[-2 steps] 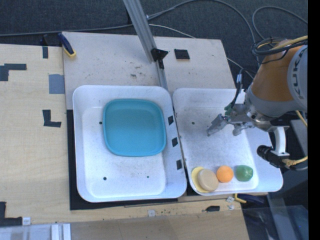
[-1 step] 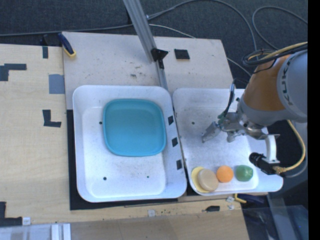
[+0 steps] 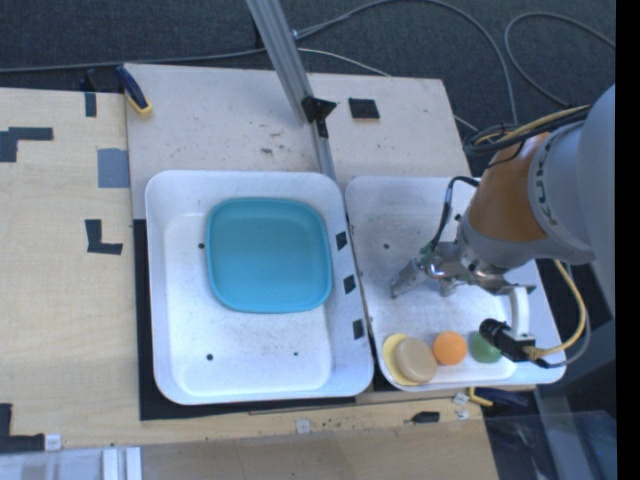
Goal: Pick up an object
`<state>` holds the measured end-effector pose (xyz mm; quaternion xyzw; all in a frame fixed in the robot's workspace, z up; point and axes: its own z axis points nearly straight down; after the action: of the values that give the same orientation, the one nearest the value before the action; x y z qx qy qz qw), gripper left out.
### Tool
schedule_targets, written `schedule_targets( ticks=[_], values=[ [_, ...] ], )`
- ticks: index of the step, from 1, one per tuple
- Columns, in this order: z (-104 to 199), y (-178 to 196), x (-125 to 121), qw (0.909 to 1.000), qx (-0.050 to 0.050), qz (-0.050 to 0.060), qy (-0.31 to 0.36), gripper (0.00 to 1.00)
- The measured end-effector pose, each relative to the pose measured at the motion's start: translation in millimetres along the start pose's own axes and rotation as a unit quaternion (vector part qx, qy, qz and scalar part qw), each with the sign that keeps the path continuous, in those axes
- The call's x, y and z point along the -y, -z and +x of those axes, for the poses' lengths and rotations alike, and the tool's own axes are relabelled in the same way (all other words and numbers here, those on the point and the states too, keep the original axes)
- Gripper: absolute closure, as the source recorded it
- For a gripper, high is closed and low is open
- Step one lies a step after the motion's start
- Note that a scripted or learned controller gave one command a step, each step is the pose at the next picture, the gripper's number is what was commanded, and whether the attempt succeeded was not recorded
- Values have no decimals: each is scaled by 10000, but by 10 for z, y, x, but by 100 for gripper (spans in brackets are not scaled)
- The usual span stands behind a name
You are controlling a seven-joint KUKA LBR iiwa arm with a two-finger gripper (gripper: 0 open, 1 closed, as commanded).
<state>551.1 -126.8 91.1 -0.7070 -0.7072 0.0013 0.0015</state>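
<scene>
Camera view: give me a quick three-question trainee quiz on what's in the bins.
1. True or false: the blue plate lies in the left bin.
2. Which item sits between the other two along the near wall of the right bin?
A. the orange ball
B. the tan round piece
C. the green piece
3. Fill in: the gripper is over the ____ bin.

Key:
1. True.
2. A; the tan round piece is to its left in the view and the green piece to its right.
3. Right; it is above bare floor, apart from the three items.
</scene>
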Motion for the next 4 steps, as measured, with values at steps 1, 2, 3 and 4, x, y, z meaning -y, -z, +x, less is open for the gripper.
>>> schedule_targets(
  ticks=[1,2,3,4],
  values=[
    [0,-10,-6,10000,5,-30,0,0],
    [-9,98,-10,10000,11,-36,-2,100],
    [-95,564,-39,10000,5,-33,-1,100],
    [-56,1003,-95,10000,2,-33,3,100]
  ],
)
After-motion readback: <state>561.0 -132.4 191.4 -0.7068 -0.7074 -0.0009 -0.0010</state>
